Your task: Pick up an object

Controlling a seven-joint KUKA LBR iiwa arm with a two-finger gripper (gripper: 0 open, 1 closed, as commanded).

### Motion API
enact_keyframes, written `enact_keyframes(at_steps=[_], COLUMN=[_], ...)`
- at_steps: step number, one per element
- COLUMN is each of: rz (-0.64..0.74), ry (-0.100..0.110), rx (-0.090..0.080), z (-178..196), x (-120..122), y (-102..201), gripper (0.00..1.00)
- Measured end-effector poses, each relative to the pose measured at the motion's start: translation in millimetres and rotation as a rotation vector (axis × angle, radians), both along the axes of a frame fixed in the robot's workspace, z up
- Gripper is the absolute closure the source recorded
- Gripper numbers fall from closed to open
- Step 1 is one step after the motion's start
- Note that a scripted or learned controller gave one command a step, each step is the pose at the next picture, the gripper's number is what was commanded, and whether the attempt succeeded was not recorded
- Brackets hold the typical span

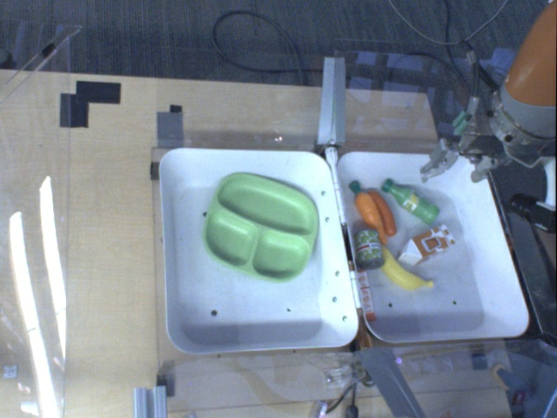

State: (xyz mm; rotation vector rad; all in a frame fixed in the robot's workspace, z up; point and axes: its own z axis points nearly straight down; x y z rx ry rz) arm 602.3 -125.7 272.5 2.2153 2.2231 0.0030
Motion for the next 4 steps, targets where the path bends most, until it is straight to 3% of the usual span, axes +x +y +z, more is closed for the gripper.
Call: enact_keyframes(at_steps=[1,2,3,4], rz=[-0.012,0.055,0.057,-0.079], ry=[0.001,-0.007,-0.013,0.0], rx=[0.001,-0.002,-0.002,0.001], z=[-87.9,-184.9,-173.0,-87.5], x=[-96.9,-88.5,-86.2,-6.0], y=[53.2,19.0,19.4,73.1], gripper=[0.0,0.0,1.0,1.0])
